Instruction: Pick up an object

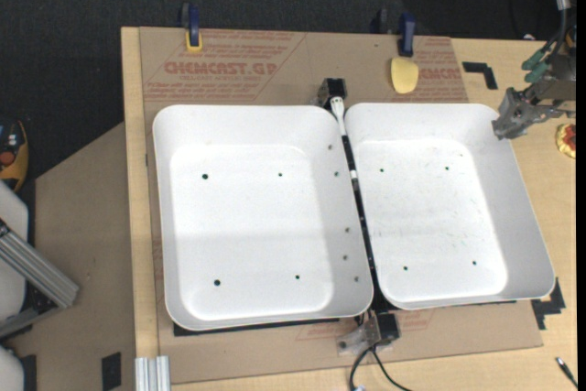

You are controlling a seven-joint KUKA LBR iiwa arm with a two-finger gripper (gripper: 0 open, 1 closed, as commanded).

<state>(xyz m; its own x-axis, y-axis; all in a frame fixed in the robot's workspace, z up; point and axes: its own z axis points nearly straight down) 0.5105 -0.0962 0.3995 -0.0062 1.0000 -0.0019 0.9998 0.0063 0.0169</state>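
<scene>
At the near edge of the worktop (247, 352), a small black fitting with a cable (377, 332) sits just below the seam where the two bins meet. The left bin (169, 224) and the right bin (522, 224) lie side by side, their inner walls touching. Each shows a bare white floor marked with four small dark dots; the right bin's floor also carries faint grey scuffing. A dark strip (352, 188) runs along the seam between them, ending at a black clip (331, 91) on the far side.

Beyond the right bin's far rim, out on the brown printed board and in neither bin, lies one yellow object (404, 75), rounded and pale. Two blue clamps (190, 17) (406, 32) grip the board's far edge, the second just behind the yellow object.

The hand (515, 118) reaches in from the right and hangs over the far right corner of the right bin, well apart from the yellow object. Whether it is wide or narrow cannot be told.
</scene>
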